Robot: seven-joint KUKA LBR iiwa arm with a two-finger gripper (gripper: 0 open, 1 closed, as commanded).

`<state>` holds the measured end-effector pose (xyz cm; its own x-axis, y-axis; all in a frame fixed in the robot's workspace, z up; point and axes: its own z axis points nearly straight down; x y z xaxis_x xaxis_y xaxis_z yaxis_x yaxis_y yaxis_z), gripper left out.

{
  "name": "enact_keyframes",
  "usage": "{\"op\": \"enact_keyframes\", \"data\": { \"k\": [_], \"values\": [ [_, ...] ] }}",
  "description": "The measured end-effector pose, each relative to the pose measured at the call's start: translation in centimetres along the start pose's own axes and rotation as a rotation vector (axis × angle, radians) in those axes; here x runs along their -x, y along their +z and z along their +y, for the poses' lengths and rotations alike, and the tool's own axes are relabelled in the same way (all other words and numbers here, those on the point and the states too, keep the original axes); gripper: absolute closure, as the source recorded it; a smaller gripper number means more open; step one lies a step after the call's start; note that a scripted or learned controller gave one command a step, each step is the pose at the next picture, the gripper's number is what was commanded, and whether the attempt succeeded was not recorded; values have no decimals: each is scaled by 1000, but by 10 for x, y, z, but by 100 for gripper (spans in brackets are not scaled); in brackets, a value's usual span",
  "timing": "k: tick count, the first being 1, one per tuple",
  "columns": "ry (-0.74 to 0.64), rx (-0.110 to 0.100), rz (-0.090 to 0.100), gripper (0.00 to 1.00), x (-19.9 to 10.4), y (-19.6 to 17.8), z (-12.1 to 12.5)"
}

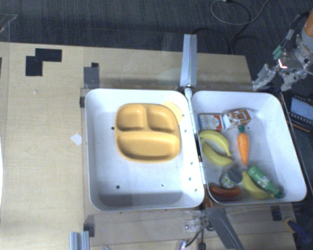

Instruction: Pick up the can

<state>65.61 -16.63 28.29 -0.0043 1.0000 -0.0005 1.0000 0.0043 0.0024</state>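
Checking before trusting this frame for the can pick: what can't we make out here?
- Hand, camera view: small and blurred, upper right beyond the right bin; finger state unreadable.
- Arm: cut off by the right edge.
- Can: top visible, sides crowded by the green bottle and bananas; label too small.

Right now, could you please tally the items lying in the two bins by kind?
Yellow divided tray: 1
Bananas: 3
Carrot: 1
Can: 1
Green bottle: 1
Cartons: 2
Red sausage-like item: 1
Total: 10
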Motion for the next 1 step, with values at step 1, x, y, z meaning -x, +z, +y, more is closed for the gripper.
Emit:
{"op": "enact_keyframes", "data": {
  "k": [1],
  "values": [
    [143,-1,1,0,-44,117,14]
  ]
}}
